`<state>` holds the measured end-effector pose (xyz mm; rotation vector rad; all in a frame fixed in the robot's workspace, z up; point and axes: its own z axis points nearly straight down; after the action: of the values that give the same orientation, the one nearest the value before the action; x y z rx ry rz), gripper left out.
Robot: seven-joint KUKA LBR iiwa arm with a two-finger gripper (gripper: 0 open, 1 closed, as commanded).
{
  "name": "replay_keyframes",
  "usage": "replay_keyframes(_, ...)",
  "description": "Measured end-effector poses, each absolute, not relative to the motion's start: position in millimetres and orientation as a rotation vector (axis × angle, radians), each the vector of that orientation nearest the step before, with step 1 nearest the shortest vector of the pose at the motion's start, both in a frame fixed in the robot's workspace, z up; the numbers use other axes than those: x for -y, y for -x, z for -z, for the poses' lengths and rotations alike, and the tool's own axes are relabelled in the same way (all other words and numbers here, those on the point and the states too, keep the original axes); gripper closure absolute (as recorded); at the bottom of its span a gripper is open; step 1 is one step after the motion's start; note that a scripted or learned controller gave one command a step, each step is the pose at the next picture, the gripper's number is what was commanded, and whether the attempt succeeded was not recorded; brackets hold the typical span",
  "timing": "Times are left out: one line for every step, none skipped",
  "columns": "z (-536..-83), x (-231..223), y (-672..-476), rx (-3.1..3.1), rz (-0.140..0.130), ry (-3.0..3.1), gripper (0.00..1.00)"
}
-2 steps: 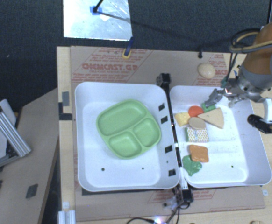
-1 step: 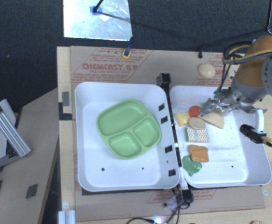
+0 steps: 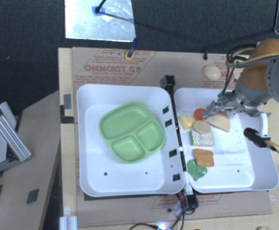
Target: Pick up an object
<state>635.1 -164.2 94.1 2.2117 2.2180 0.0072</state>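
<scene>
The claw (image 3: 215, 108) sits low in the right bin (image 3: 240, 176), at about twelve o'clock of the toy-food cluster, just beside the red tomato (image 3: 199, 113) and the pale wedge (image 3: 219, 123); whether it is spread or pinching, I cannot tell. The step looks like the reach-and-grasp, with no lift yet. Next it likely needs a firm close on one piece, then a straight rise. The board (image 3: 113, 68) on the counter reads "CHEMCAST GP".

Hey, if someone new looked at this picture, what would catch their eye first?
Probably the green divided plate, alone in the left bin. Next, the cluster of small food-like items in the right bin, with the pincer lowered beside the red piece and the pale wedge.
</scene>
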Motion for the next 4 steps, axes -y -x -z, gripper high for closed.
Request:
replay_keyframes(-109.5,166.2,-639.6,-2.204,-0.021,-2.196,1.0)
replay_keyframes(-172.8,164.4,-636.2,-2.223,-0.005,-2.213,1.0)
replay_keyframes(-227.8,164.7,-638.0,-2.223,-0.007,-2.21,1.0)
replay_keyframes(-219.4,120.7,-624.3,-2.23,-0.001,-2.213,1.0)
